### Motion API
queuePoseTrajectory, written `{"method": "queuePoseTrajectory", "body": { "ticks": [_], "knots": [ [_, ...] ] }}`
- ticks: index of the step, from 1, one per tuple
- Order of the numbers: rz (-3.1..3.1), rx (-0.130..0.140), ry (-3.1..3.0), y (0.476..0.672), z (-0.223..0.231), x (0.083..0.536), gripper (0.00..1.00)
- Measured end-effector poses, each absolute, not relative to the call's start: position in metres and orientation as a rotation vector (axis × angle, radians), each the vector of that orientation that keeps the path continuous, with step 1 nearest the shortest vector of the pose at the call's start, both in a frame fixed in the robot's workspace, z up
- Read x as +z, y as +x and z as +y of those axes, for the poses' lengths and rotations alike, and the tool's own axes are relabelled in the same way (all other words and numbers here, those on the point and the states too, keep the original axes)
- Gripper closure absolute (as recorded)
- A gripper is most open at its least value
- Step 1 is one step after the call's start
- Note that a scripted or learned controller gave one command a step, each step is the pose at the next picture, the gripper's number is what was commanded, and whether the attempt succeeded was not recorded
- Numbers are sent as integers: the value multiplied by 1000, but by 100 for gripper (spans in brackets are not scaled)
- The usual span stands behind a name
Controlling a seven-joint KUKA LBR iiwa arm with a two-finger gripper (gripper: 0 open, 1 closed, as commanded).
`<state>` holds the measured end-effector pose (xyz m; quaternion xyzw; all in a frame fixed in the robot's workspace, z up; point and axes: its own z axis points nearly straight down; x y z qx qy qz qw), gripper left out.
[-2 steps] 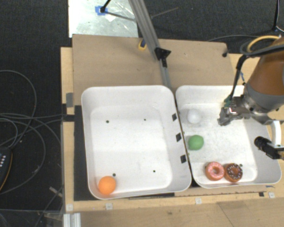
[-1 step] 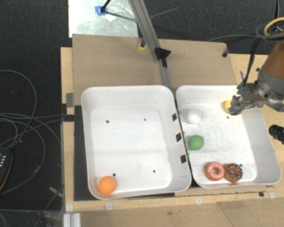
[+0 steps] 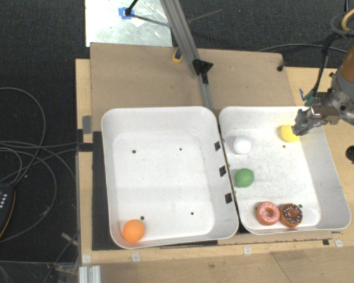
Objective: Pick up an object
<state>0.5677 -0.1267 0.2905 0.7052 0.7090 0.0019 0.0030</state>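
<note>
Honestly, I can read no writing or brand on anything from this camera. I see the gripper (image 3: 302, 122) at the far right rim of the right bin (image 3: 330, 175), a dark metal head below the grey wrist and its orange band, sitting just beside a small yellow ball (image 3: 288, 133) and overlapping its right edge; whether the fingers are spread or pressed together I cannot tell, since they merge into one dark shape. The yellow ball rests on the bin floor near the back right corner. In the same bin lie a round white ball (image 3: 242, 145) close to the left wall, a matte green ball (image 3: 243, 177) in front of it, and two ring-shaped doughnuts at the front, touching side by side: one with orange-pink glaze (image 3: 268, 213) and one dark brown with pale specks (image 3: 291, 215). The left bin (image 3: 159, 122), smooth white plastic with rounded corners, holds an orange ball (image 3: 133, 231) in its front left corner. Both bins sit on a tan, board-like tabletop (image 3: 141, 75), with small black clips between them.
</note>
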Motion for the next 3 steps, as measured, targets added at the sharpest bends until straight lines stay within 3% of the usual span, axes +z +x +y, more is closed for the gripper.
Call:
{"method": "queuePoseTrajectory", "body": {
  "ticks": [3],
  "knots": [
    [2234,5,2209,602,43,279,100]
  ]
}}
